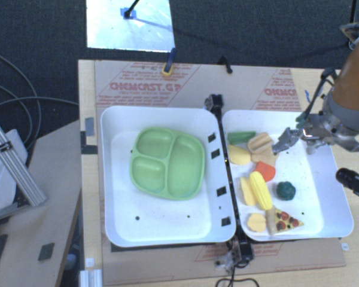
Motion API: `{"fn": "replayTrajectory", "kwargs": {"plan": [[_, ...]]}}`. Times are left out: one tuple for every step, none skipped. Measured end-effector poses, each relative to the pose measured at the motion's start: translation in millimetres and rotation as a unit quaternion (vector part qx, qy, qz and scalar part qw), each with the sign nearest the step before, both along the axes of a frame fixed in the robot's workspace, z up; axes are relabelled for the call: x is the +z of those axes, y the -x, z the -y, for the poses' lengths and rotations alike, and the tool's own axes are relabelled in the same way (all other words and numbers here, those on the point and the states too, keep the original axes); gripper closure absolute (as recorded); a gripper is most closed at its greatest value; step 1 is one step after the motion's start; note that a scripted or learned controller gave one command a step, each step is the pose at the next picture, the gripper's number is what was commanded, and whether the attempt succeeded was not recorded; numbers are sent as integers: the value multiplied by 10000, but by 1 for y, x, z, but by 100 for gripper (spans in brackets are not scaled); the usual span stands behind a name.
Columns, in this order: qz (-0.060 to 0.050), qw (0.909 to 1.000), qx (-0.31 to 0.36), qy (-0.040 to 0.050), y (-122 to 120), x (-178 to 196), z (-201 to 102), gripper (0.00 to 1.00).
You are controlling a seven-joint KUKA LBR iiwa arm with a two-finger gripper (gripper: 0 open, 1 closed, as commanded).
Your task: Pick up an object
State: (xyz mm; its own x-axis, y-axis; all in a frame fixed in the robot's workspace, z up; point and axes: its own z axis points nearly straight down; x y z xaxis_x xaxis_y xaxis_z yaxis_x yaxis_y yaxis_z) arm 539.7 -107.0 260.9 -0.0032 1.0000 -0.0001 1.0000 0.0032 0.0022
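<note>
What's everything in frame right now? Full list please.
White shallow plastic bins: 2, side by side on the bench; left, right.
Green three-compartment plastic plate: 1, left bin.
Green toy vegetable: 1, right bin, top left.
Tan toy bread piece: 1, beside it.
Pale yellow toy pieces: 3, right bin's left side.
Orange-red toy piece: 1, centre.
Yellow toy corn cob: 1, below it.
Dark green toy ball: 1, right of corn.
Toy pizza slice: 1, bottom.
Gripper: 1, grey, over right bin.
</note>
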Motion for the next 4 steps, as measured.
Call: {"fn": "replayTrajectory", "kwargs": {"plan": [[-39,10000,-15,-8,26,-83,2,0],[-17,10000,-9,-8,54,-181,-26,0],[76,10000,36,-2,-12,-70,-65,0],[-17,10000,-9,-7,37,-77,-81,0]]}}
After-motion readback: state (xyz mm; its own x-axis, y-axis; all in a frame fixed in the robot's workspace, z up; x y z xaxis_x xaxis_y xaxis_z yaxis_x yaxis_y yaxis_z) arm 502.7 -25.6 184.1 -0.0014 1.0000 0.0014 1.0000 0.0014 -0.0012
